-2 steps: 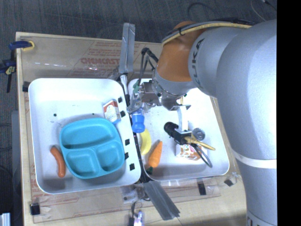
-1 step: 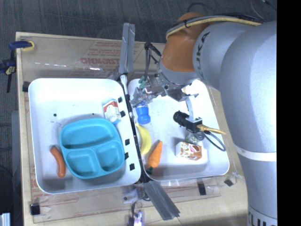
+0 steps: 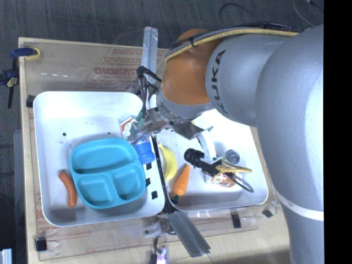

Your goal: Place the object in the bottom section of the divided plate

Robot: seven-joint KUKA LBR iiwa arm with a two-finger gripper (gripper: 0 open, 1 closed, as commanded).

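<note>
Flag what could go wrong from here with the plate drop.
1. The tool sits over the divider between the bins, so a descent may clip it.
2. The blue item lies at the divided plate rim; a release here could miss the sections.
3. The sausage beside the plate could get nudged.

The arm (image 3: pixel 258 76) is clad in smooth, rounded grey shells, and dark "KUKA" lettering is seen on one. An orange band (image 3: pixel 184 81) is fitted above the wrist. Black cables (image 3: pixel 144 81) are routed beside the band.
</note>
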